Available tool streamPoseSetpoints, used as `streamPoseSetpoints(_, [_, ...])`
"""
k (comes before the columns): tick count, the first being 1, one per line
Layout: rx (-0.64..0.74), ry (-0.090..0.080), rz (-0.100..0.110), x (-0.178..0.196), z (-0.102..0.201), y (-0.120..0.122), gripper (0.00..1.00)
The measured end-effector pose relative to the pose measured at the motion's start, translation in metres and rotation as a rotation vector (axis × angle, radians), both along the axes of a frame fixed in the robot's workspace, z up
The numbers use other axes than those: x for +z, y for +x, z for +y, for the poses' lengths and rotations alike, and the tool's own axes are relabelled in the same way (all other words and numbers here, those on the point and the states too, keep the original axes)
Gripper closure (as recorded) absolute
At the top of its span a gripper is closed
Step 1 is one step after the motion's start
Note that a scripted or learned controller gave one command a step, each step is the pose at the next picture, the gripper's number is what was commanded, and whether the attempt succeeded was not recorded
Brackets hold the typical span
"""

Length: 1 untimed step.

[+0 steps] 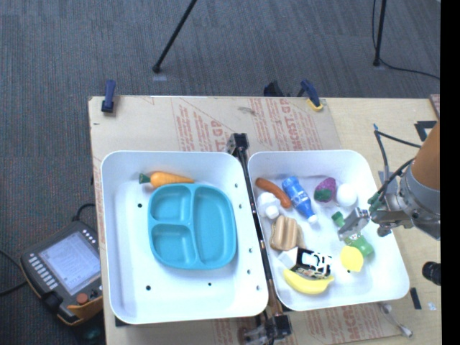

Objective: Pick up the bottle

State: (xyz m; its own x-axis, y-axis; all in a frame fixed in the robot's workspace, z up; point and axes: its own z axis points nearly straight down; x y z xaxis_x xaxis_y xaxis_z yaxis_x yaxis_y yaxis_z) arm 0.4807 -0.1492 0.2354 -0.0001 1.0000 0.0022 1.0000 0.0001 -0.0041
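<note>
The bottle (298, 197) lies flat in the right bin (363, 158), well to the left of the gripper (353, 221). A sausage (272, 191) touches it. The gripper hangs empty and looks open above a lemon (351, 259).

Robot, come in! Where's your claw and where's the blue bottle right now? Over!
Gripper low over right bin's right side, nothing held. Blue bottle lying tilted near bin's middle, away from gripper. Hot dog right beside bottle; white ball and purple grapes between.

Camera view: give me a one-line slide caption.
Gripper hovers over the right bin, right of the blue bottle; left bin holds a blue tray.
</note>
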Motion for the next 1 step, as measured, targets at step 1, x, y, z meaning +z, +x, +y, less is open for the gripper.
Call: streamPoseSetpoints(1, [0.0, 0.002, 0.002, 0.0095, 0.0004, 0.0005, 1.0])
